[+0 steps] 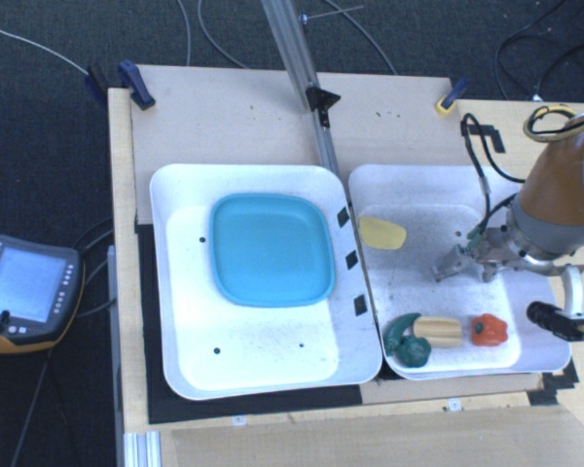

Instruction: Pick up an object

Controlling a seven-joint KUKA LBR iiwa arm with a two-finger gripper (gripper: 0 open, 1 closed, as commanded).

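Tan block (437, 332) long axis left-right, right bin front | fingers (464, 264) state unclear, above bin floor

Bright, even light from overhead; shadows are soft and short. The white bins (175, 261) at mid-frame glare nearly blown out. Focus is slightly soft all over, with the dark floor (39, 27) at upper left grainy.
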